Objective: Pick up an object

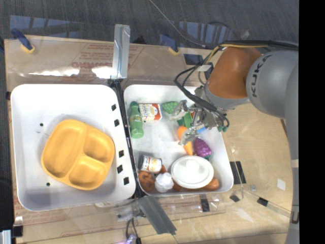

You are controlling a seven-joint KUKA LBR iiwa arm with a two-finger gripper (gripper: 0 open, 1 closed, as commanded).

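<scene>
Plastic toy foods crowded the right bin (152, 91); the end effector (195, 128), its grip impossible to judge, hovered over an orange piece (182, 132), probably light, stiff, slippery.

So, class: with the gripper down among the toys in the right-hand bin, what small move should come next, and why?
Probably a short straight lift to test the grasp. The gripper sits low in the right bin, crowded by the orange piece and the purple toy. Whether anything sits between its fingers can't be made out, so lifting would show it.
</scene>
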